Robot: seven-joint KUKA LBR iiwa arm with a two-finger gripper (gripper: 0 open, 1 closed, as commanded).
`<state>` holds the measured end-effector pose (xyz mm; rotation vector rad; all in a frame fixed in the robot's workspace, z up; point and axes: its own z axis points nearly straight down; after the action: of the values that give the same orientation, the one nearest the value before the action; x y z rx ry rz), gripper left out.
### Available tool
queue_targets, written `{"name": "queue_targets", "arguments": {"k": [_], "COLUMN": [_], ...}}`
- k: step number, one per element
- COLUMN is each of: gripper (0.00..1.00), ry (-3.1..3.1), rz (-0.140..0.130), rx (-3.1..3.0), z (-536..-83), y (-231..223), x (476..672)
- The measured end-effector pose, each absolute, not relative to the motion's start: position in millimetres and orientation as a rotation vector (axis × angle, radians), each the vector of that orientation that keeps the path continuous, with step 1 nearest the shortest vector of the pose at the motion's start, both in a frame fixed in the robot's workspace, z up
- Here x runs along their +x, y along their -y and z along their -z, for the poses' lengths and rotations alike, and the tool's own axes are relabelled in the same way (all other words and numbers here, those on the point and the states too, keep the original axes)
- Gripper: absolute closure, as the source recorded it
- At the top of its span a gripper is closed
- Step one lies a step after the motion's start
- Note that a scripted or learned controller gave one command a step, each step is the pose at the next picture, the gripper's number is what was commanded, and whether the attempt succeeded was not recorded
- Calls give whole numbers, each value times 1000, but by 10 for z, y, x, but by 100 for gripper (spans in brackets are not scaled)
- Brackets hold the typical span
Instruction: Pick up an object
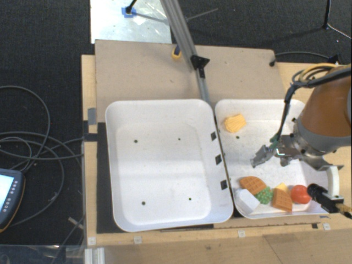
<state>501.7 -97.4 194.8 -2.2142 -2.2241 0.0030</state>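
The right bin (258,110) holds several small toy foods. A yellow piece (235,123) lies alone near its back left corner. Along the front wall sit a brown-orange piece (252,183), a green bunch (265,195), an orange wedge (282,200), a red ball (300,194) and a white block (247,201). My gripper (267,153) hangs over the middle of the right bin, pointing left. It is above and behind the front cluster and to the right of the yellow piece. I see nothing in its grasp.
The left bin (118,147) sits beside the right one, sharing a wall with black clips (218,159). A slanted grey pole (184,34) crosses the back of the bench. Cables (33,147) and a tablet (8,194) lie on the floor at left.
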Motion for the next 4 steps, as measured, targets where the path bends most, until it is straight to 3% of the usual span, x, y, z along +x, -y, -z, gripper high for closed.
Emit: {"name": "queue_targets", "arguments": {"k": [1,3,4], "gripper": [0,0,0], "ry": [2224,2219,2222], "rz": [2,-3,0], "rx": [-2220,-2219,-2220], "z": [-1968,-951,-905], "y": [974,1010,1009], "x": [5027,5095,5099]}}
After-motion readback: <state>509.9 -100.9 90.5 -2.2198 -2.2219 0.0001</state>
